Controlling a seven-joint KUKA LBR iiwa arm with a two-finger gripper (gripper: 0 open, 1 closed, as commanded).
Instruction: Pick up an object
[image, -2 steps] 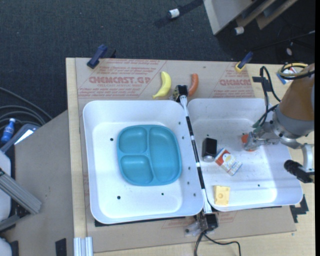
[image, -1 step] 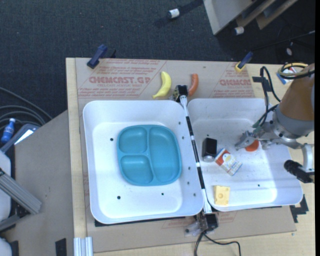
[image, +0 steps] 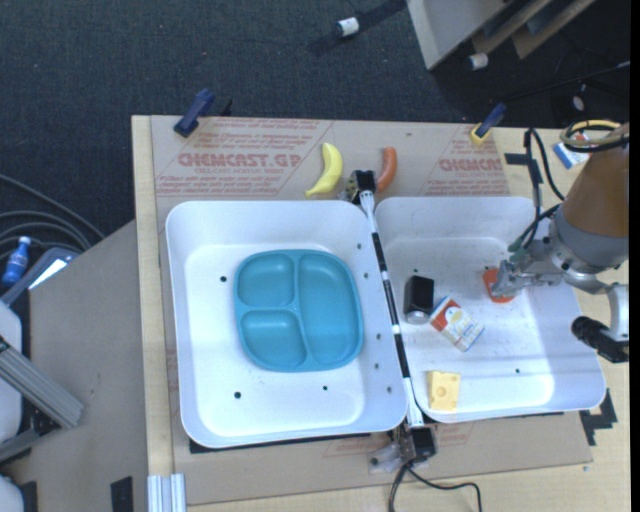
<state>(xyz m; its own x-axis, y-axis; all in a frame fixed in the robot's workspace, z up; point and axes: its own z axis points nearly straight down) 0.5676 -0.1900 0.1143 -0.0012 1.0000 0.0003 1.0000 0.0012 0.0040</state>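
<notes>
My gripper (image: 508, 274) is down in the right bin (image: 520, 385), near its upper right part. Right at its tip sits a small orange-red object (image: 496, 287), partly hidden by the gripper. Left of it lies a small black block (image: 418, 296). A white and orange carton (image: 456, 324) rests just below that. A yellow cheese-like wedge (image: 444, 390) lies near the bin's front edge. The grey arm with its orange band (image: 603, 196) comes in from the right.
In the left bin (image: 200, 260) lies a blue divided plate (image: 298, 308). Behind the bins, on the brown board, are a yellow banana (image: 326, 170) and an orange sausage-shaped piece (image: 387, 168). Blue clamps (image: 193, 112) hold the board's far corners.
</notes>
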